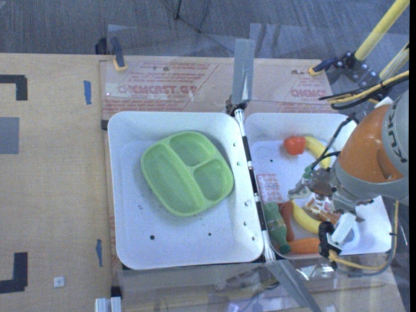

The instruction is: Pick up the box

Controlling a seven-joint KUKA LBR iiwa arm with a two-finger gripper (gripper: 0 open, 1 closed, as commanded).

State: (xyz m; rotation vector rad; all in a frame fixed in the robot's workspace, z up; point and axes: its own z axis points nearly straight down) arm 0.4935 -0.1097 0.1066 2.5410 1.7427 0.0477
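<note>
The box [268, 187], a small flat white carton with red print, lies in the right bin [266, 132] close to its left wall. My gripper [311, 186] hangs low over the middle of that bin, just right of the box and apart from it. The grey wrist and orange band [369, 149] reach in from the right and hide the bin floor beneath them. The box lies flat with nothing resting on it.
Around the gripper lie a red tomato [294, 145], a yellow banana [316, 149], a second banana [305, 218], a green bottle [275, 223], a carrot [304, 246] and an orange-printed packet [320, 207]. A green divided plate [187, 172] sits in the left bin [130, 239].
</note>
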